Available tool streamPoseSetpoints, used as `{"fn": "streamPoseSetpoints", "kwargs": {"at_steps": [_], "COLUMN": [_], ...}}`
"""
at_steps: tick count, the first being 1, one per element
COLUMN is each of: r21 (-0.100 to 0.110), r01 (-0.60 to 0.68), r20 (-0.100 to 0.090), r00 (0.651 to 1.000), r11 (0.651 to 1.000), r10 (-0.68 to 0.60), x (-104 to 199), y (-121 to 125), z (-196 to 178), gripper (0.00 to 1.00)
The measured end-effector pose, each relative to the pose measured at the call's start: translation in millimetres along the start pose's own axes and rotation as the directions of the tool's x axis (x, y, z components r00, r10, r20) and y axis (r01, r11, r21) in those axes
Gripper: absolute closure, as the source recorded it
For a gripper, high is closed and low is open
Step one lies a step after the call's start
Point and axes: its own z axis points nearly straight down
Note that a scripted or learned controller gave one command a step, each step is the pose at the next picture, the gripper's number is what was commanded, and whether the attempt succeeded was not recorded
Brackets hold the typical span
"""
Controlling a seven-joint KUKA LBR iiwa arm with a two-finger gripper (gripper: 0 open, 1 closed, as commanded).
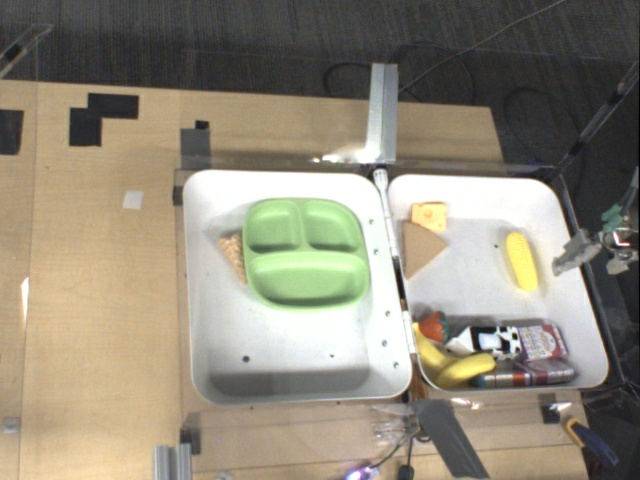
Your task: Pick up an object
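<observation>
The right bin (560, 203) holds several objects. A yellow corn cob (521, 260) lies alone near its right side. A small yellow cheese wedge (430, 215) sits at the back left, touching a tan triangular slice (421, 248). Along the front wall lie a yellow banana (455, 367), a red-orange piece (430, 326), a black-and-white carton (495, 340), a pinkish packet (541, 343) and a dark marker-like stick (530, 376), packed close together.
The left bin (290, 363) holds a green divided plate (303, 252) with a speckled tan piece (232, 255) tucked under its left edge. A metal post (383, 113) stands behind the bins. A grey metal fitting (577, 252) and cables sit at the right bin's right rim.
</observation>
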Motion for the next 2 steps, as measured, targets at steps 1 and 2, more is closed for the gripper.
{"fn": "streamPoseSetpoints", "kwargs": {"at_steps": [1,2], "r21": [0.003,-0.008], "r01": [-0.409,-0.367], "r20": [-0.001,-0.002], "r00": [0.913,0.930], "r11": [0.913,0.930], "r10": [0.409,0.367], "x": [3,9], "y": [44,51], "z": [140,191], "gripper": [0.00,0.00]}}
